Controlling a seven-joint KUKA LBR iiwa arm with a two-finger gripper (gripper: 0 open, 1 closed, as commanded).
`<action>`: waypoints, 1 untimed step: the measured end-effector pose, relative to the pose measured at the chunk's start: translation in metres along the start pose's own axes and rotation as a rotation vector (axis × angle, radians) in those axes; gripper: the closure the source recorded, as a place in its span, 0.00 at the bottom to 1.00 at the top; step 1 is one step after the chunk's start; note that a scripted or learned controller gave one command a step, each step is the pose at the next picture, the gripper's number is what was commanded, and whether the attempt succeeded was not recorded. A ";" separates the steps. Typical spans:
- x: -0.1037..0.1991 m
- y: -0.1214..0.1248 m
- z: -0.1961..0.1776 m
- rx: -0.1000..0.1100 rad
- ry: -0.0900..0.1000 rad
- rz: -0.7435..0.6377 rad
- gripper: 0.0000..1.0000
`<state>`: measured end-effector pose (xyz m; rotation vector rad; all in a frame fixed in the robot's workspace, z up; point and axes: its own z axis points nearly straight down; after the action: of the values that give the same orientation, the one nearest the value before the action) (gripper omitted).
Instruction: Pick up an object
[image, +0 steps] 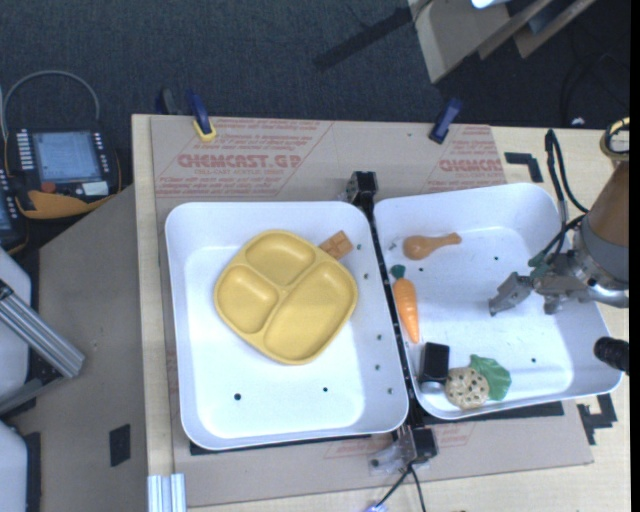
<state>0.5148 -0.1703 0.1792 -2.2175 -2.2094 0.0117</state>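
My gripper (530, 297) hangs over the right part of the right bin (480, 205), its two fingers spread and open above bare white floor, with nothing between them. To its left along the bin's left wall lies an orange carrot (406, 310). A tan spoon-shaped piece (430, 244) lies near the bin's back. At the front sit a black block (435, 360), a round speckled cookie (462, 388) and a green leafy piece (493, 373). All of these are well apart from the gripper.
The left bin (200, 370) holds a yellow divided plate (285, 297), with a small brown block (336, 243) at the plate's back right edge. A black divider rail (385, 300) runs between the bins. Cables hang by the arm (610, 230) at the right.
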 end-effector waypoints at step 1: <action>0.000 0.003 -0.007 -0.013 -0.003 -0.004 0.00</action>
<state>0.5182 -0.1699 0.1857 -2.2216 -2.2216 0.0004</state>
